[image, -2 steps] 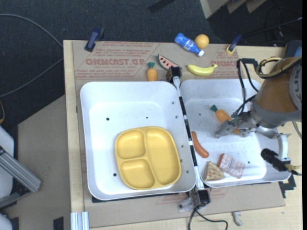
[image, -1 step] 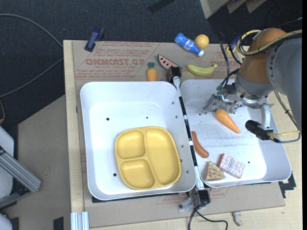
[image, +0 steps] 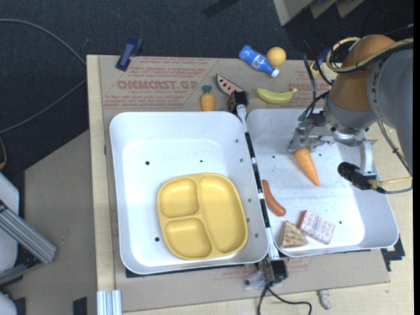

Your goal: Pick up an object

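The metal claw (image: 307, 144) sits at the tapered orange carrot's (image: 307, 165) blunt end; its grip cannot be told.

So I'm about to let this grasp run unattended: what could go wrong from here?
The hand sits over the thick end of the carrot, whose tapered body could slip out as it lifts. The carrot lies at a slant, so a grip at one end may let it swing or drop. A dropped carrot could roll toward the sausage or the wall of the right bin.
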{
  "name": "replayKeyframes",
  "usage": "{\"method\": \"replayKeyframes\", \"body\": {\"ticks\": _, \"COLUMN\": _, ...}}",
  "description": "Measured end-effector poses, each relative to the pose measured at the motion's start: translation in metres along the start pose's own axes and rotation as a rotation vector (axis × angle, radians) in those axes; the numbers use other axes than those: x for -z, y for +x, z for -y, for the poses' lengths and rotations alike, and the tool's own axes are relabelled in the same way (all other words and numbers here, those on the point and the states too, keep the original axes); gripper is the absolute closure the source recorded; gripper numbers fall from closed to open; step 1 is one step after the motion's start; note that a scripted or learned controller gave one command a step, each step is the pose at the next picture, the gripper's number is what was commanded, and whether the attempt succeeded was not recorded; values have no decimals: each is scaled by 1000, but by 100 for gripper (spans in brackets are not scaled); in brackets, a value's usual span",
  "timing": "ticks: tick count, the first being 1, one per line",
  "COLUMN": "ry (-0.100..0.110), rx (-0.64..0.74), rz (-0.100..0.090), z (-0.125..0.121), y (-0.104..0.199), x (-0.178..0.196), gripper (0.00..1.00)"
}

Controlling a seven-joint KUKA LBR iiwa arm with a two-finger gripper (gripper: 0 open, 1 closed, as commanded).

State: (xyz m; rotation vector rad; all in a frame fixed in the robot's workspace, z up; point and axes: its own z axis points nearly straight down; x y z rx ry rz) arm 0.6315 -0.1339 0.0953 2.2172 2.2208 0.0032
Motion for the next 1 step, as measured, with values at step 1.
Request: {"method": "replayKeyframes", "body": {"ticks": 1, "ry": 1, "rx": 1, "rz": -2, "z": 29, "y": 85, "x": 91, "gripper": 100}}
